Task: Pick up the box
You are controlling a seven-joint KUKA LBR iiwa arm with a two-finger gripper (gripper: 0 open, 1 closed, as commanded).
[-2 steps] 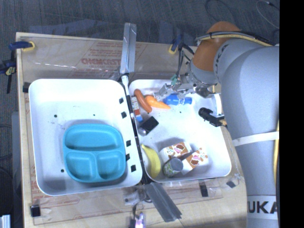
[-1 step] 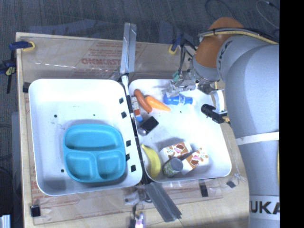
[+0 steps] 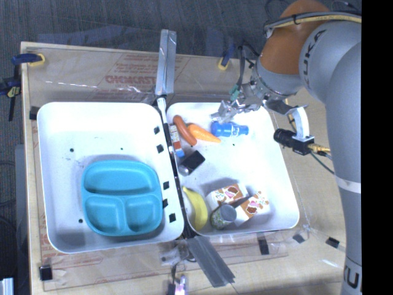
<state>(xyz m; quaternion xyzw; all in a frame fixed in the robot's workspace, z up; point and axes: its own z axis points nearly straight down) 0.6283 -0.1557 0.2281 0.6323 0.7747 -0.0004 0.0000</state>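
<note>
Camera view puts the gripper (image 3: 230, 109) over the far edge of the right bin (image 3: 279, 165), just above a small blue bottle (image 3: 230, 129). How wide it stands cannot be told from this slant, since the metal parts blur together against the white bin wall, and nothing can be made out in its grasp. The box (image 3: 239, 203), a white carton with brown and red print, lies at the near end of the same bin, well apart from the gripper. A grey can (image 3: 225, 216) rests against its near-left side, and a banana (image 3: 196, 208) lies just to the left of that. Further off, by the divider, are a carrot (image 3: 202, 133), a sausage (image 3: 184, 131) and a small black block (image 3: 193, 161). The left bin (image 3: 61, 134) bears a blue divided tray (image 3: 121, 197). By this showing the pick is probably not yet begun: the box sits untouched, and reaching, closing and lifting are all left to do.
</note>
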